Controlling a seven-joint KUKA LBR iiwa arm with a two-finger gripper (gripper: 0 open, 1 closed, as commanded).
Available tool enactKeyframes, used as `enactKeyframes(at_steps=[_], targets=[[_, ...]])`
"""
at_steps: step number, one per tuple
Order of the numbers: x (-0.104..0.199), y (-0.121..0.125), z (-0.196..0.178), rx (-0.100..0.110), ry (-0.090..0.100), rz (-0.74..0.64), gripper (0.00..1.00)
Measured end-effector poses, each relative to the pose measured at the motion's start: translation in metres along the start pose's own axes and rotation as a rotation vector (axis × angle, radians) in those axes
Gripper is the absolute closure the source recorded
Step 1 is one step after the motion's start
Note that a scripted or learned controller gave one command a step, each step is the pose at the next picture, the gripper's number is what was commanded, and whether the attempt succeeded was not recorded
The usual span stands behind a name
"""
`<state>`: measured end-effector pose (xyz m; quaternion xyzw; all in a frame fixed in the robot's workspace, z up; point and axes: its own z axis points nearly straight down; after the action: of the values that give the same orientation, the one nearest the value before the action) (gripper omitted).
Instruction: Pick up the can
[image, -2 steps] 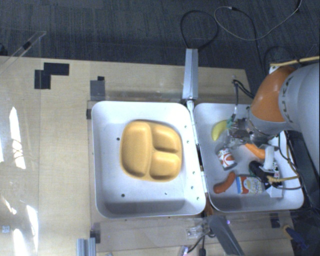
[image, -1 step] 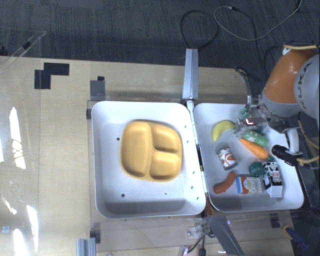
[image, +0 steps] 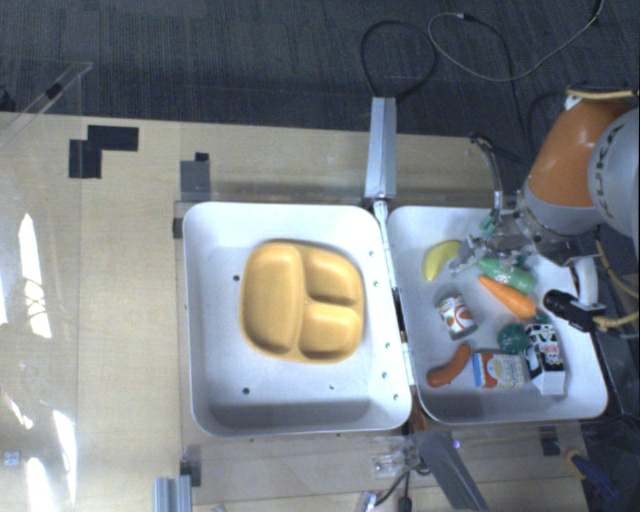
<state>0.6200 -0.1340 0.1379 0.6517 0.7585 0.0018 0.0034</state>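
arm: grey w/ orange band, reaches in from the right; fingers (image: 487, 243) low over upper part of the right shallow white bin (image: 420, 395)
fingers: metal tips seen, but can't tell if spread or closed; nothing clearly betw. them
can: small white-and-red can (image: 456, 315), lying in right bin, below and slightly left of fingers, apart from them, not held
banana: yellow banana (image: 439, 259), just left of fingers, a bit lower
green item: green wrapped thing (image: 505, 268), just below-right of fingers, near or touching, can't tell which
carrot: orange carrot (image: 507, 295), below fingers, tilted, right of can
sausage: reddish-brown sausage (image: 448, 365), well below fingers, under the can
cartons: small printed carton (image: 499, 369) beside sausage; black-and-white cow-pattern carton (image: 546, 355) at its right
left bin: shallow white bin (image: 210, 300) well left of fingers, holds a big yellow lumpy foam-like block (image: 300, 299)
tabletop: pale wood tabletop (image: 90, 330) under both bins
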Motion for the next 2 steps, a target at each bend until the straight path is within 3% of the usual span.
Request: enactKeyframes(at_steps=[1,2], targets=[[0.032,-0.025,0.049,-0.001,0.002,0.281,0.0],[0.024,-0.038,0.049,-0.002,0.002,0.29,0.0]])
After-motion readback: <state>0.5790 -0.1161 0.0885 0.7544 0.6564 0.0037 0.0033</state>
